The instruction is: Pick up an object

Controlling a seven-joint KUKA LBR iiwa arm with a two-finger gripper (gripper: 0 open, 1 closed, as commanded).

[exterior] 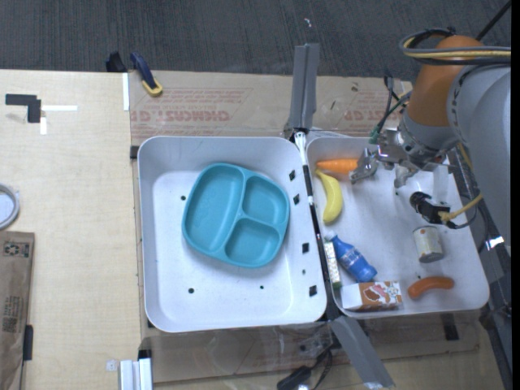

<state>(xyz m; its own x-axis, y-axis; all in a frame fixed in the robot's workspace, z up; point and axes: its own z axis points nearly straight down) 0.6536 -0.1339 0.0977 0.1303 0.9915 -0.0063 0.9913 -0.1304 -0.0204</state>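
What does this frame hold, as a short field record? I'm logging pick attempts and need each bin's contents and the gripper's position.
left bin: teal divided plate
right bin: carrot, banana, blue bottle, small carton, sausage, small can
gripper: over the right bin's far end, beside the carrot
arm: reaches in from the view's right
held object: none visible between the fingers
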